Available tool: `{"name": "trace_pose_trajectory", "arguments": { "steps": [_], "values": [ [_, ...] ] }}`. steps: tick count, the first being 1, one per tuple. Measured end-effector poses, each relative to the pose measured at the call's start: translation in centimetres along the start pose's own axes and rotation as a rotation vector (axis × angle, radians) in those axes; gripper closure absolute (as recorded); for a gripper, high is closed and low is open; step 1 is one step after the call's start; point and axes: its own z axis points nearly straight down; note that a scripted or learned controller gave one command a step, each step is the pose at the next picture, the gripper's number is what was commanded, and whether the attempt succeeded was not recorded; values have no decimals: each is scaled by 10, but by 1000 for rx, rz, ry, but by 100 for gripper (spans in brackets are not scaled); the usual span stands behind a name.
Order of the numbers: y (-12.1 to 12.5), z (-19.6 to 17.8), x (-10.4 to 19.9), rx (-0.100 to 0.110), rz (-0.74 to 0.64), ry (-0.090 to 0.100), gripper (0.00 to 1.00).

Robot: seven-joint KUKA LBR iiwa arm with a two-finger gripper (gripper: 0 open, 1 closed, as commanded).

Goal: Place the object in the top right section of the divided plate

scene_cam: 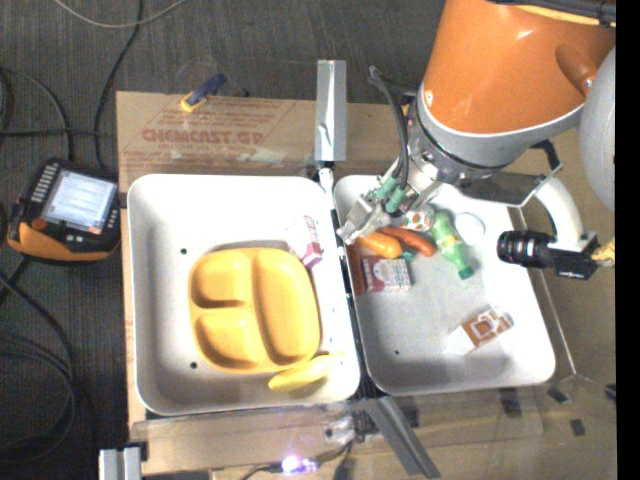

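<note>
In the right bin (520, 358), the gripper (372, 218) hangs low by the left wall, just above an orange carrot-like object (381, 243); whether it grips anything I cannot tell; the yellow divided plate (256, 306) sits in the left bin (160, 268).

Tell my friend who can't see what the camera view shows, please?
A robot arm's gripper reaches down over orange toy carrots in the right bin, near a green bottle and a small red carton. In the left bin sits a yellow divided plate.
</note>
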Motion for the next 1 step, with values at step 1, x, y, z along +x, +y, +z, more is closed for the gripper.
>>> {"name": "trace_pose_trajectory", "arguments": {
  "steps": [1],
  "values": [
    [44,-17,65,-1,-516,0,100]
  ]
}}
